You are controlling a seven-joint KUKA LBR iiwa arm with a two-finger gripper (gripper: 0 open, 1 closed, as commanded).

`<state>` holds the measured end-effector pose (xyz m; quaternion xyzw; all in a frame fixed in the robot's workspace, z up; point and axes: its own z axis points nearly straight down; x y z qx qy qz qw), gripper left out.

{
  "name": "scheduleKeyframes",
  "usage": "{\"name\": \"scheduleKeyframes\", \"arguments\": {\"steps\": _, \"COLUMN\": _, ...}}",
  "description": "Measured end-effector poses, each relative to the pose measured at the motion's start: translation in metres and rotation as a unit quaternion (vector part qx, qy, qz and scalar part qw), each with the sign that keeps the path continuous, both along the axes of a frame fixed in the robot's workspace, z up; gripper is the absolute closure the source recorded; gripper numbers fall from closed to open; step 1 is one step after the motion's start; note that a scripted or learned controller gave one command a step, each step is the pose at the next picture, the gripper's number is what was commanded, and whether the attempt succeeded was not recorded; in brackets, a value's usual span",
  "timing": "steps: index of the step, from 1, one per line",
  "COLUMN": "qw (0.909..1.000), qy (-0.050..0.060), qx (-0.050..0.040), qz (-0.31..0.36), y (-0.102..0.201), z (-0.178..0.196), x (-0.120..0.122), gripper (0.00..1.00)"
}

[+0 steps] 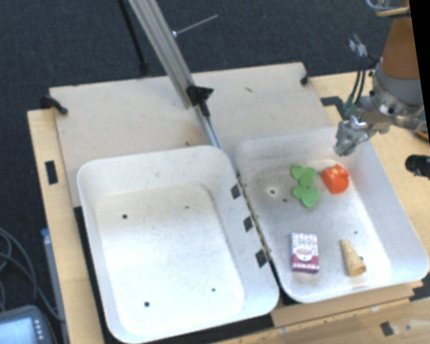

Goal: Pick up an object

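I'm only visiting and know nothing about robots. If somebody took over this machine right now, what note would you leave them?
Gripper: hangs over the far right corner of the right bin, above the red object. Nothing seen between its fingers.
Things: all four lie in the right bin: green object just left of the red one, small pink box and tan cone-shaped piece nearer the front edge.
Done: nothing picked up yet.
Left: lower onto one object, probably the red one as it lies nearest, grip and lift it.
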<state>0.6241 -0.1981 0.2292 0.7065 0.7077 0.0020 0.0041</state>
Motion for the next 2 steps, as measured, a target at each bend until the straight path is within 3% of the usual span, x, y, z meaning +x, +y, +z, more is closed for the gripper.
{"name": "scheduleKeyframes", "arguments": {"steps": 1, "qw": 1.0000, "qy": 0.002, "qx": 0.0009, "qz": 0.001, "y": -0.001, "z": 0.017, "x": 0.001, "gripper": 1.00}}
{"name": "scheduleKeyframes", "arguments": {"steps": 2, "qw": 1.0000, "qy": 0.003, "qx": 0.0020, "qz": 0.002, "y": 0.048, "z": 0.028, "x": 0.000, "gripper": 1.00}}
